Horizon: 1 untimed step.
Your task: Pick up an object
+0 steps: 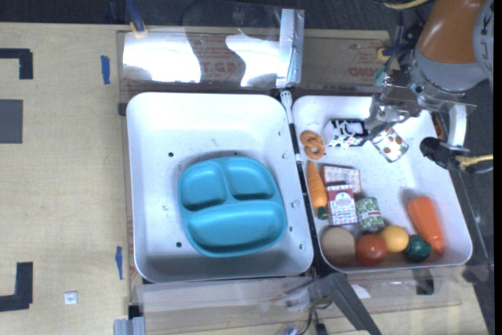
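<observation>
Arm's gripper [382, 115] above the rear of the right bin [459, 251], beside a black-and-white toy [345, 132] and a small patterned carton [390, 143]; whether it is open or closed cannot be told. Left of that bin, the left bin [149, 169] holds a blue divided plate [230, 204]

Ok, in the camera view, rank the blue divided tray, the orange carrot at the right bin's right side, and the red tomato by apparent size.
1. Blue divided tray
2. Orange carrot
3. Red tomato
</observation>
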Available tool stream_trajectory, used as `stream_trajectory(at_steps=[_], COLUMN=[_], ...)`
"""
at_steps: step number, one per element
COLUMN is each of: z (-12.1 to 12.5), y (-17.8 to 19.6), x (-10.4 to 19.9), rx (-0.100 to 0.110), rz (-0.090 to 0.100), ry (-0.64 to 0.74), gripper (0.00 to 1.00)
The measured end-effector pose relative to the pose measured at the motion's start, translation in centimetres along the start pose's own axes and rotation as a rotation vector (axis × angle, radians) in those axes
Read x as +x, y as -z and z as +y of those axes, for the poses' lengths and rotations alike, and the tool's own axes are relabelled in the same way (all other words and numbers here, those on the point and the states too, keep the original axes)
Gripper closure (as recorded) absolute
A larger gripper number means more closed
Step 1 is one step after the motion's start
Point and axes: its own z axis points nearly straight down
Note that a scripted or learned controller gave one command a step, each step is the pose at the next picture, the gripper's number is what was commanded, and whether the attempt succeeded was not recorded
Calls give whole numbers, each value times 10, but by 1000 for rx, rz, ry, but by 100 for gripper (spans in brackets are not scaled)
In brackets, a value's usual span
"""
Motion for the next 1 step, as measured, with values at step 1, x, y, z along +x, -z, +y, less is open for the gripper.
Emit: stream_trajectory(at_steps=[1], z=[25], y=[10], x=[-38], rx=[-6], rz=[-6], ry=[318], gripper=[100])
